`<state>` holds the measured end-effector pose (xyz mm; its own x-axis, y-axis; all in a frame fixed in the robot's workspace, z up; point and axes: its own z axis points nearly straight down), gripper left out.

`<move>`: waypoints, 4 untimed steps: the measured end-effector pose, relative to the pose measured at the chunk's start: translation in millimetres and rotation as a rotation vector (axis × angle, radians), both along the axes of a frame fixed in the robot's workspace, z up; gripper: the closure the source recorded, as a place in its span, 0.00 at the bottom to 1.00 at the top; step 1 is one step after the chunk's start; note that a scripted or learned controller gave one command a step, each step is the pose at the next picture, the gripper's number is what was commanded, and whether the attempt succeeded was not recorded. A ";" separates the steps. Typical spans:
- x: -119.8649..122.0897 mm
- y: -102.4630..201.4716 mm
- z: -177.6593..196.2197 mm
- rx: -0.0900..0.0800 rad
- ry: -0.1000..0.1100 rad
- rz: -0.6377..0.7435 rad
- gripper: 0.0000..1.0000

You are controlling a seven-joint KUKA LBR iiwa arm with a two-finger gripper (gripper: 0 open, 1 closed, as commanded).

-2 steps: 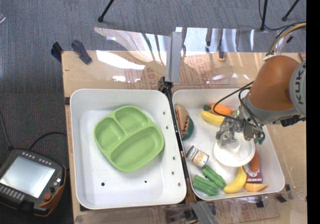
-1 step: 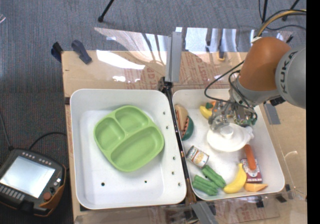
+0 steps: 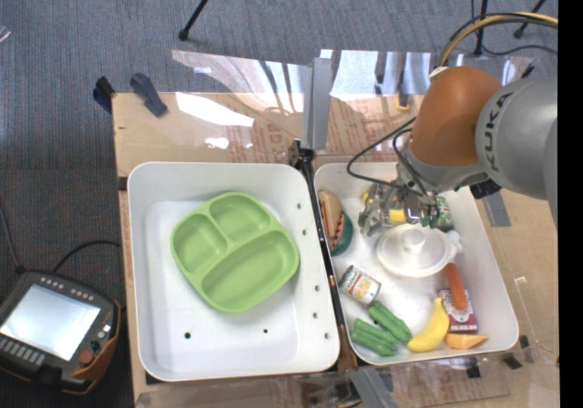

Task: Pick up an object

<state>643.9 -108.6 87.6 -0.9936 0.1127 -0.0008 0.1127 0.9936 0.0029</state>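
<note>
Overhead, a fixed camera looks down on a table (image 3: 146, 137) bearing two shallow white bins side by side. The left white bin (image 3: 146, 242) holds a lime-green plastic divided plate (image 3: 235, 249) with three compartments, lying near the bin's middle.

The right white bin (image 3: 499, 292) is crowded. Along its left edge lies a toy burger or sandwich with red and green layers (image 3: 333, 219). Near its middle sits a white lidded bowl with a round knob (image 3: 415, 249). Toward the near edge are a small can with a pale label (image 3: 360, 286), two green ridged toy vegetables (image 3: 381, 329), a yellow toy banana (image 3: 432, 327), an orange wedge (image 3: 465, 341) and a red-orange sausage-like piece (image 3: 455, 287).

The grey arm with its orange band reaches in from the right, its gripper (image 3: 398, 208) low over the far half of the right bin, just beyond the white bowl, among small green-and-yellow items I cannot identify. Whether the gripper is spread or closed cannot be told, and nothing is plainly between it.

Judging by this, the step in hand is the descent toward a grasp; no object is lifted yet. Next, it needs to settle on a single item, close on it, and rise clear of the bowl.

Black letters reading "KUKA" run along the arm's grey casing (image 3: 492, 137). The can's label is too small to read.
</note>
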 end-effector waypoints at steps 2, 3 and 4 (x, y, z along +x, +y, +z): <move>-7.0 18.6 0.6 0.000 -0.003 0.052 0.00; -5.9 18.0 11.4 -0.001 -0.006 0.053 1.00; -0.7 59.3 174.6 -0.003 -0.018 0.055 1.00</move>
